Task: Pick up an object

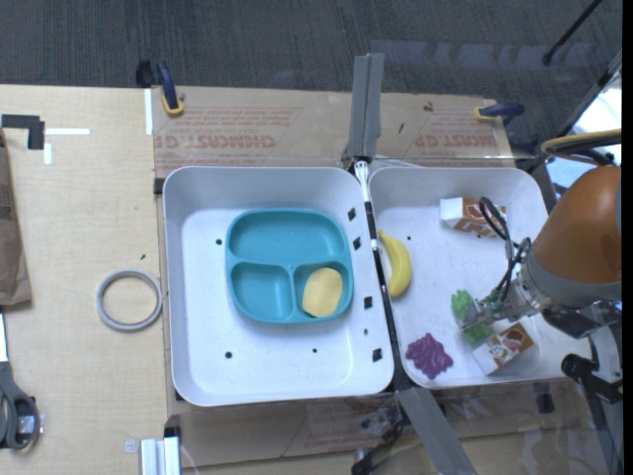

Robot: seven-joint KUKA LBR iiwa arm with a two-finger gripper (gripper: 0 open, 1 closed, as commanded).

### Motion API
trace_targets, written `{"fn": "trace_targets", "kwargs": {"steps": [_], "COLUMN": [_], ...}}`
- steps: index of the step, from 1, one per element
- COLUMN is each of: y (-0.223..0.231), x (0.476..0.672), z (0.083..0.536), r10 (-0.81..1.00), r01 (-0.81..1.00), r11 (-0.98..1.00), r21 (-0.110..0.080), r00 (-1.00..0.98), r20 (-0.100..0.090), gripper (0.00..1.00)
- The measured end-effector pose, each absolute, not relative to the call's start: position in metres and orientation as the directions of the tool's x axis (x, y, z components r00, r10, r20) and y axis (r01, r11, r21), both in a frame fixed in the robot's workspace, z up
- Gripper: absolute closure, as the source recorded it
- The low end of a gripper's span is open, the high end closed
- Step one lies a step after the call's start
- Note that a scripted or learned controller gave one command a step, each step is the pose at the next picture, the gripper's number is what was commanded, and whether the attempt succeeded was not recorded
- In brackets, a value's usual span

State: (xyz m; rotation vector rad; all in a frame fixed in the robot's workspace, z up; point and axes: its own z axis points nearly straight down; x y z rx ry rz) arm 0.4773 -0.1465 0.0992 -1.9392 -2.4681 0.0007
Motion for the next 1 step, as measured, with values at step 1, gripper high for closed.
{"fn": "trace_targets", "kwargs": {"steps": [1], "y": [-0.1376], "x": [0.4784], "z": [0.2272], "r10": [0.995], "r01": [0.995], "r11": [-0.102], "r21": [-0.001], "r00": [0.102], "r20": [-0.002], "gripper": [1.0]}}
